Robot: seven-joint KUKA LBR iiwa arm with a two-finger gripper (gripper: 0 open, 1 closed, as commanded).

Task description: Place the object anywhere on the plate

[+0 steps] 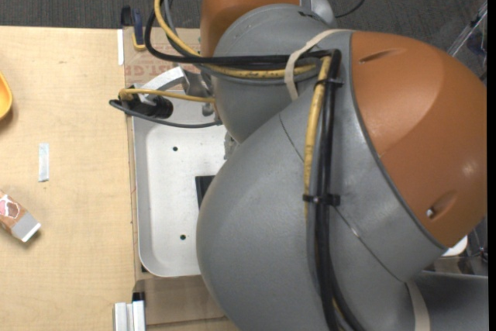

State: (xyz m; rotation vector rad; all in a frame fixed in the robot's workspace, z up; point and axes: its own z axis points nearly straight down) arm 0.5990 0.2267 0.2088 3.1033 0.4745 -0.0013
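The grey and orange arm (325,167) covers the middle and right of the camera view and hides most of what lies under it. A white bin (159,198) shows to the arm's left, with a small dark square (204,187) at the arm's edge. At the far left edge an orange curved rim (3,97) peeks in; I cannot tell whether it is the plate. On the wooden bench lie a brown and white packet (17,218) and a small pale strip (43,163).
Yellow and black cables (167,50) loop off the arm over the bin's top-left corner, ending in a black plug (147,106). The wooden bench top (70,89) stretches left of the bin. Cardboard (159,66) lies behind the bin.
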